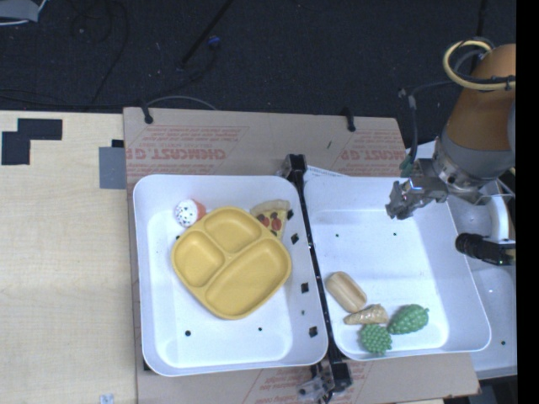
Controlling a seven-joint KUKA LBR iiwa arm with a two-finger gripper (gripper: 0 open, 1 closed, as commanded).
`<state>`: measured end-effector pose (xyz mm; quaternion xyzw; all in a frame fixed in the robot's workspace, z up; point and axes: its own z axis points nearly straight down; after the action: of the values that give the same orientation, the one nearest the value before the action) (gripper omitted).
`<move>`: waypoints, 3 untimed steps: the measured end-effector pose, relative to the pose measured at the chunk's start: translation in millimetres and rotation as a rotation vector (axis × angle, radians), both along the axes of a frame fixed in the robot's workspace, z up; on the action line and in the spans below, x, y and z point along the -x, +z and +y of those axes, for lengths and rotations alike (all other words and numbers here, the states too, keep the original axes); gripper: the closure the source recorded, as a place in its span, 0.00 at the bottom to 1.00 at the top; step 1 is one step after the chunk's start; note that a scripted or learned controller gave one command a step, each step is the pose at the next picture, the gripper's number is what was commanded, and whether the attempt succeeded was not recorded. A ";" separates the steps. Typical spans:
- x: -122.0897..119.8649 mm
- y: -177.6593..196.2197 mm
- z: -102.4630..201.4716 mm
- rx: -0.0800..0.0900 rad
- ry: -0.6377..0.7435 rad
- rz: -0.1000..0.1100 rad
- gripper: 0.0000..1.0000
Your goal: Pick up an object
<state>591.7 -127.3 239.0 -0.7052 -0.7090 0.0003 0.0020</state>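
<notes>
— Hovering over the right bin (472, 310), is it? Where exactly is the gripper (402, 205) sitting?

— It is hanging above the far part of that bin, towards its right side, with the grey arm (476, 133) reaching in from the right. How its tips are set, I cannot tell; they are showing only as a dark cluster against the white floor.

— Is anything sitting between them?

— Nothing that I am seeing. The objects are lying well apart from it, at the near edge of the same bin: a tan bread roll (345, 290), a pale pointed piece (367, 315) just beside it, and two knobbly green items, the larger green one (409, 319) touching the pale piece's end and the smaller green one (376, 339) lying just below.

— And the left bin (160, 343)?

— It is holding a yellow divided plate (232, 262), lying flat in the middle. A white ball with a red patch (187, 213) is resting at the plate's far-left edge, and a pizza slice (271, 217) is poking out from its far-right edge, partly hidden under the rim.
</notes>
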 end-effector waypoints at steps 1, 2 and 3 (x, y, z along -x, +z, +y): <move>2.9 -10.4 45.9 0.000 -0.002 0.001 1.00; 6.6 -1.9 103.6 0.000 0.000 0.000 1.00; 12.8 -13.7 159.6 0.001 -0.001 0.001 1.00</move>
<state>578.9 32.3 225.3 -0.7057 -0.7085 0.0012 0.0020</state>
